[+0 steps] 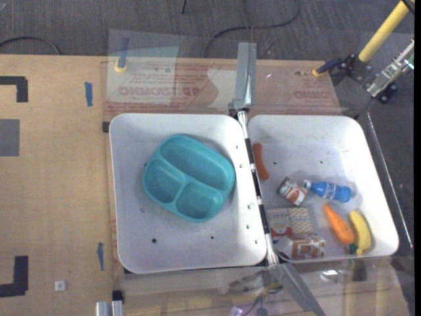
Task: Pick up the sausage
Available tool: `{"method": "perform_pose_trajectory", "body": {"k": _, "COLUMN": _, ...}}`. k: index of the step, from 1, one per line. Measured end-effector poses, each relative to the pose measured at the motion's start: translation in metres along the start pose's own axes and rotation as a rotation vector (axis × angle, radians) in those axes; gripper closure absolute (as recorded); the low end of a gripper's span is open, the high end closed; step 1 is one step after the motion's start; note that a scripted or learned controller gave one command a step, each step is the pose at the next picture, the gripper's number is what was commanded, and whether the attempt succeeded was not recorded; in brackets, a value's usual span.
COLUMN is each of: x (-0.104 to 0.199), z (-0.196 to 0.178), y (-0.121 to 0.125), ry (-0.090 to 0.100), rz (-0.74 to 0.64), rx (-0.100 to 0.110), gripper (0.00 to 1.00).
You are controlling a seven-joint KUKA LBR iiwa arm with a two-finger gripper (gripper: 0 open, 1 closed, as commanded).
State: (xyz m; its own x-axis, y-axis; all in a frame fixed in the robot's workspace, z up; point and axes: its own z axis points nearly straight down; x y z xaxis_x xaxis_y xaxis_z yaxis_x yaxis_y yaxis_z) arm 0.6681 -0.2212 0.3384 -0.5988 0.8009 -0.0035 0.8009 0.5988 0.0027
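We see two shallow, glossy white plastic bins [131, 242] side by side. The left one carries a smooth teal three-compartment plastic plate [189, 178] near its middle. In the right bin, the slim reddish-brown sausage [261, 161] lies along the left wall — rounded at both ends, apart from the small packets and toy foods further toward the near edge.

I see even, rather bright light from above. The two white bins [131, 242] look almost washed out, and shadows under the things are soft and short. The clear sheets [164, 78] at the far side give pale glare. Fine detail is slightly blurred.
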Motion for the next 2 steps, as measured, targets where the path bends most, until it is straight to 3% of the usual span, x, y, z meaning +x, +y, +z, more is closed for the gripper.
{"method": "perform_pose_trajectory", "body": {"k": 1, "x": 0.000, "z": -0.013, "y": 0.001, "ry": -0.005, "rz": -0.168, "rx": -0.003, "gripper": 1.00}}
{"method": "perform_pose_trajectory", "body": {"k": 2, "x": 0.037, "z": -0.017, "y": -0.053, "ry": -0.001, "rz": -0.538, "rx": -0.001, "gripper": 1.00}}
